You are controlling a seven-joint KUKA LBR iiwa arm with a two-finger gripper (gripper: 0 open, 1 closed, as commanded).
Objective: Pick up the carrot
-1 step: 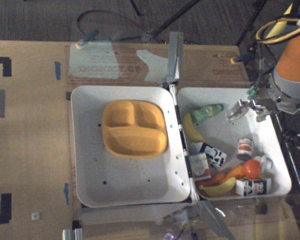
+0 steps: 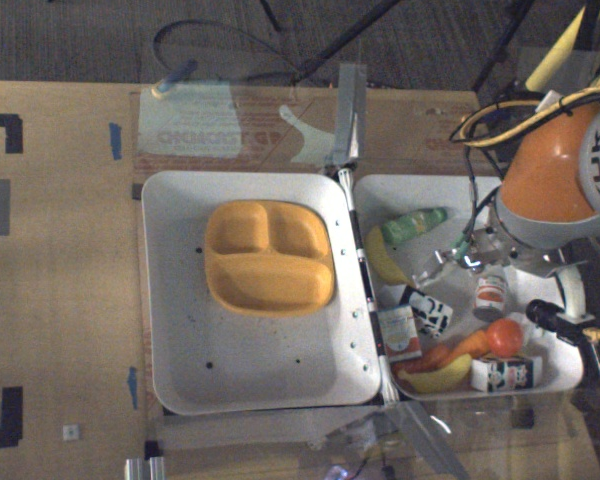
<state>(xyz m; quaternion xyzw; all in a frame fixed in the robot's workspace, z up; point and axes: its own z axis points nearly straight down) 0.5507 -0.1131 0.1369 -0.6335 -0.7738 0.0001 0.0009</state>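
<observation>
Camera view: the carrot (image 2: 458, 348) lies low in the right bin (image 2: 570, 373).
Fingers (image 2: 458, 258): open a little, holding nothing, up above the carrot, apart from it.
Around: tomato (image 2: 504, 337) and banana (image 2: 438, 375) touch the carrot; a small jar (image 2: 490, 293) stands between.

Grey arm (image 2: 570, 183) with a broad orange band — black lettering at its edge, yellow and black cables looped above.

The arm (image 2: 555, 173) is cut off by the right edge and hides part of the right bin (image 2: 400, 188); the carrot (image 2: 458, 348) lies partly under a tomato (image 2: 504, 337)
</observation>
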